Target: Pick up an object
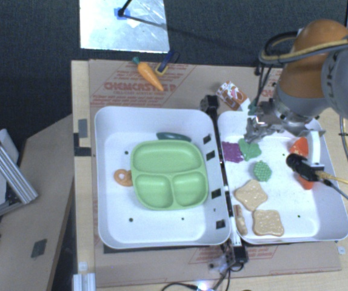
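Note:
My gripper point(252, 130) hangs over the upper left of the right bin point(328, 214), its tip just above a green leafy toy point(250, 149). A purple toy point(232, 152) lies to the left of that one. Below them sit a round green knobbly toy point(262, 171), two tan bread-like pieces point(251, 194) point(267, 222), and a small tan stick point(240, 219) by the divider. A red-orange toy point(302, 153) lies at the right, partly behind a black cable fitting point(299, 165). The arm hides the bin's upper right part.
The left bin point(110, 162) holds a green divided plate point(166, 173), a small orange pretzel-like ring point(123, 177) and a dark teal piece point(174, 136) behind the plate. Outside the bins lie a toy carrot point(150, 76) and a wrapped snack point(231, 94) on cardboard.

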`<move>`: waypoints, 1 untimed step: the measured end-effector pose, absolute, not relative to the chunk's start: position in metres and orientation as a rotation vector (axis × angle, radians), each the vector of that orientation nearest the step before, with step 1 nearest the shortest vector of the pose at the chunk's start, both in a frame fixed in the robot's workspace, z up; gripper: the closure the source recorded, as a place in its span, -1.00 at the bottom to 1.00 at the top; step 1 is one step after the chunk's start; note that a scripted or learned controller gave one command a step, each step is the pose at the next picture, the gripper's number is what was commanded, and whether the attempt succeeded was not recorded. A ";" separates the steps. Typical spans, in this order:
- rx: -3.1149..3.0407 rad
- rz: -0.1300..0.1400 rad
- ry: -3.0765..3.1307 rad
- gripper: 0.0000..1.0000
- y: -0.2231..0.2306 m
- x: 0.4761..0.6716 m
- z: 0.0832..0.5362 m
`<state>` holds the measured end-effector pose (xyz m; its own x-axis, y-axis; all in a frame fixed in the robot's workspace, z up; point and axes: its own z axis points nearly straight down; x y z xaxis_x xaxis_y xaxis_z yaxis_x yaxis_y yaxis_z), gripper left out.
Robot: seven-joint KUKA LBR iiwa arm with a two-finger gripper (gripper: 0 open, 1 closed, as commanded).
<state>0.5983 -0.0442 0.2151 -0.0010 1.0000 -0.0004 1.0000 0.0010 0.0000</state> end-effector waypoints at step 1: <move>2.213 0.004 2.227 1.00 -0.035 0.601 0.234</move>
